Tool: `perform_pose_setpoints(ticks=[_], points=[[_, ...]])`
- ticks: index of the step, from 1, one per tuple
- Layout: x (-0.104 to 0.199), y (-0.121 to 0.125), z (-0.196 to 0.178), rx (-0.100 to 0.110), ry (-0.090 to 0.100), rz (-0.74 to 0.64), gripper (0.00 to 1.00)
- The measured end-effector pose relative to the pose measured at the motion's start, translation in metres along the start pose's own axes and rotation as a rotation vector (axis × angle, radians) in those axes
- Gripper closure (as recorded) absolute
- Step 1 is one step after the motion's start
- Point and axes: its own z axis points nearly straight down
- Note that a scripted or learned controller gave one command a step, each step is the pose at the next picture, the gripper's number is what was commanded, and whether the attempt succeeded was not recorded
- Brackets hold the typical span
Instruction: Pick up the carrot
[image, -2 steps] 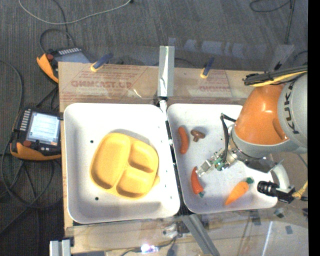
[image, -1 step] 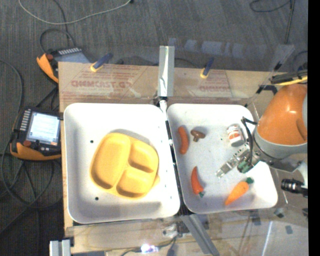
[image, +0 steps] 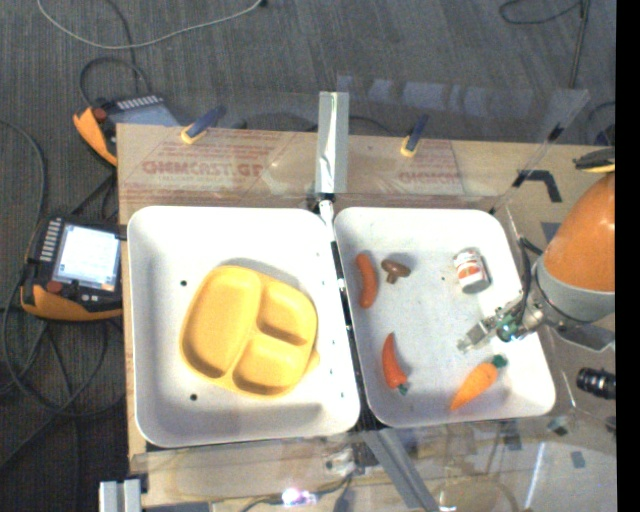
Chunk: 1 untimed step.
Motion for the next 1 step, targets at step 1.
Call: perform_pose_setpoints(ticks=[1], points=[[0.0258,0.0135,0.0762,-0.008,-0.007,0.218,1.00]])
